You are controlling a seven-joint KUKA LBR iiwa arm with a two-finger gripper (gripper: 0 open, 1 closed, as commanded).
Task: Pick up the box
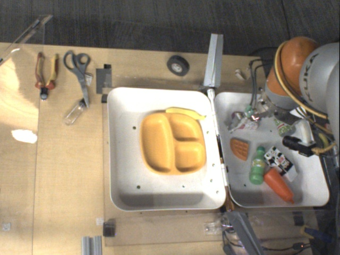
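Note:
A small black-and-white patterned box (279, 161) lies in the right bin (313, 195), between a green bottle (257, 166) and the bin's right side. My gripper (255, 116) hangs over the far part of that bin, above and to the left of the box and well apart from it. It sits over a crumpled silvery packet (239, 122). The grey arm with its orange band (292, 62) covers the bin's far right corner.
An orange carrot (278, 185) lies just in front of the box, and a ridged orange piece (239, 149) lies left of the bottle. The left bin (122, 195) holds a yellow divided tray (172, 142) with a banana (185, 112) behind it. Scissors, pliers and a tape roll rest on the bench.

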